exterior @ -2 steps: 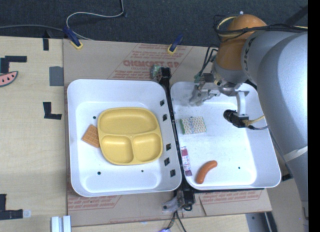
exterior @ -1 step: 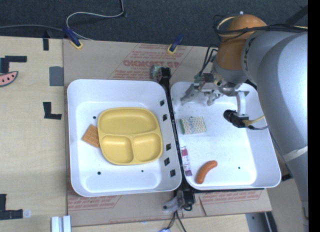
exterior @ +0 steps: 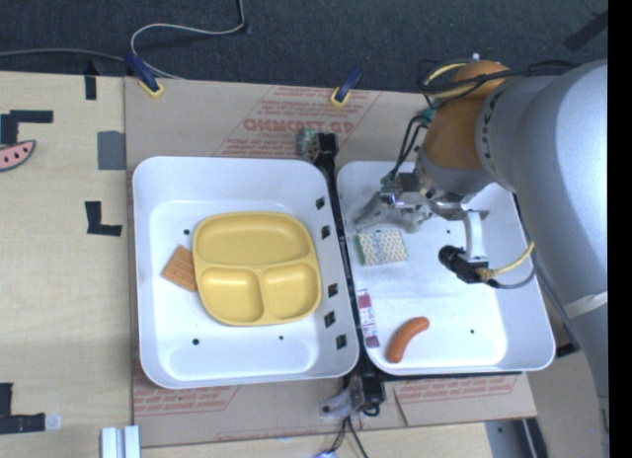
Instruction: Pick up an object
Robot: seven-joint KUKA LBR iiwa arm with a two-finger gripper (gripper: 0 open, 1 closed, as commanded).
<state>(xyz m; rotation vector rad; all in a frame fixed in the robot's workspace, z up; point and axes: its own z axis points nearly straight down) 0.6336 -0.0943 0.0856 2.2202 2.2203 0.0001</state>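
Lying in the right bin (exterior: 513, 343) toward six o'clock, an orange sausage-shaped piece (exterior: 407, 339) is seen, smooth and rounded at both ends, its long axis running from about seven o'clock up to one o'clock. A small pale square with a dotted green pattern (exterior: 381, 246) is placed near the bin's ten o'clock side. A thin printed strip (exterior: 366, 316) is laid just beside the left wall. The gripper (exterior: 400, 201) is lowered just above the square, at its twelve o'clock; whether it is spread or closed cannot be told, and nothing is seen between its fingers. In the left bin (exterior: 163, 347) a glossy yellow three-compartment plate (exterior: 257, 267) is set, with a tan waffle-textured wedge (exterior: 180, 268) tucked at its nine o'clock edge. Both bins are carried on brown cardboard (exterior: 247, 120) over a light wooden worktop (exterior: 59, 278), dark carpet (exterior: 346, 2) beyond.
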